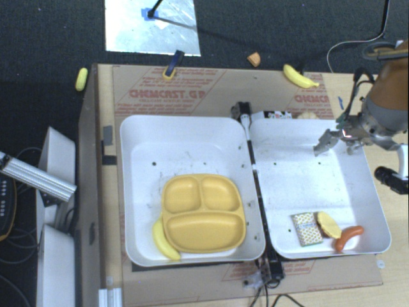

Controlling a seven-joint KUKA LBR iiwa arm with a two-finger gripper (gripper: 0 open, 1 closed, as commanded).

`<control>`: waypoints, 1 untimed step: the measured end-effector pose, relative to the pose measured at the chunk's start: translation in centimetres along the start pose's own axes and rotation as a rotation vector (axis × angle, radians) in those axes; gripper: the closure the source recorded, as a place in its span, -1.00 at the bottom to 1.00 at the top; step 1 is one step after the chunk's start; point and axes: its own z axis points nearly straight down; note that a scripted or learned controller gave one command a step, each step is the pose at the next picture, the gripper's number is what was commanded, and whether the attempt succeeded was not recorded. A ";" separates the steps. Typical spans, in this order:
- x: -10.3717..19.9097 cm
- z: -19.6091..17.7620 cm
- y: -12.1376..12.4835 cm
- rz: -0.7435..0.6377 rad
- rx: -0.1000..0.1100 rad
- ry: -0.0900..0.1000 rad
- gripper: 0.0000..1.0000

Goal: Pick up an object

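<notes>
My gripper (337, 147) hangs over the far right part of the right bin (307, 178), open, with nothing between its fingers. In that bin's near right corner lie a small patterned square packet (307, 228), a yellow slice-shaped toy (328, 224) and an orange-red sausage (349, 236), close together and well below the gripper. The left bin (172, 142) holds a yellow divided plate (203, 213) with a yellow banana (164, 242) tucked against its near left edge.
On the bench behind the bins lie another banana (299, 77), a small orange piece (254, 59) and a blue-and-yellow tool (172, 64). A yellow item (81, 78) sits off the bench's far left corner. A black divider (250, 165) runs between the bins.
</notes>
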 end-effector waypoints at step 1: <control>-2.2 9.4 6.2 -0.003 0.006 0.005 -1.00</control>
